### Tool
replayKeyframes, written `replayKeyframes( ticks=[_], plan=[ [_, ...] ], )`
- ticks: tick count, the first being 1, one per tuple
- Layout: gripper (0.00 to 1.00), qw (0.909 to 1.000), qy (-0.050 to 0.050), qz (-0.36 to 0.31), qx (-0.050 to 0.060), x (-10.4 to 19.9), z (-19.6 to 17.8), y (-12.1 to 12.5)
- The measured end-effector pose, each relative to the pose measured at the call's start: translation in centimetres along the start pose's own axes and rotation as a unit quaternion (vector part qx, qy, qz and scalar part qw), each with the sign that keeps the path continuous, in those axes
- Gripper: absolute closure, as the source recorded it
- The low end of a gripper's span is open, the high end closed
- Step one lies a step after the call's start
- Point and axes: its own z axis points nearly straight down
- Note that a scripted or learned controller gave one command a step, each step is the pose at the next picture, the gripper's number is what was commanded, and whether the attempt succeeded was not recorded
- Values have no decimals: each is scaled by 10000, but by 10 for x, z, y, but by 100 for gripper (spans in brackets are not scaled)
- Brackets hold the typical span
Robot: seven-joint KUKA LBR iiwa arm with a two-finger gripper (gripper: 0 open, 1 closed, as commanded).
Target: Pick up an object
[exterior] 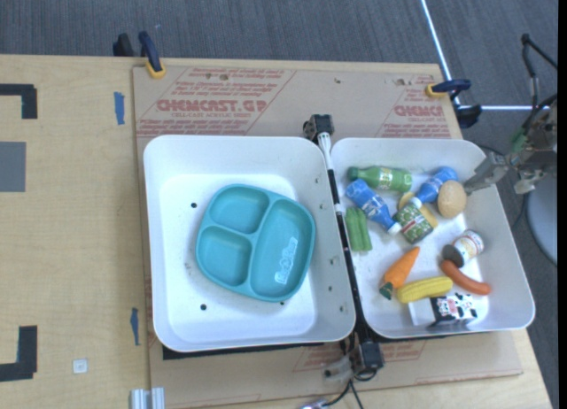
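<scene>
Crowding the right bin (516, 267) is a jumble of small toy groceries, any of which could be picked. Along the top lie a green bottle (381, 177), a blue bottle (368, 203) and a smooth beige potato (451, 198). The potato half covers a second blue container (436, 183). Below them are a small jar with a green label (413, 220), a long green vegetable (358, 230), an orange carrot (400, 269), a knobbly yellow corn cob (423, 289) and a glossy red sausage (466, 278). A black-and-white carton (454, 308) sits at the bottom; its print is too small to read.

The gripper (484, 179) hangs over the bin's upper right corner, just beside the potato. It is thin, grey and blurred, so whether it is released or clenched cannot be told, and nothing is seen in it. The arm is cut off at the right.

The left bin (168, 221), shallow white plastic, holds a teal plate (255, 242) with three compartments. Both bins rest on a sheet of printed cardboard (221, 97) clamped to a pale wooden bench (62, 221).
</scene>
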Motion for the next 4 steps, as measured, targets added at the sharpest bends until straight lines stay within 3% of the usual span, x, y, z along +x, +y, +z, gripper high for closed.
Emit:
replayKeyframes(
  ticks=[1, 2, 3, 4],
  plan=[
    [0, 9999, 7, 105, 9, 67, 162, -38],
    [0, 9954, -7, -954, -23, 88, 184, -71],
    [100, 9955, -13, -951, -47, 88, 173, -69],
    [100, 9950, -2, -1000, -9, 157, 38, -71]
  ],
)
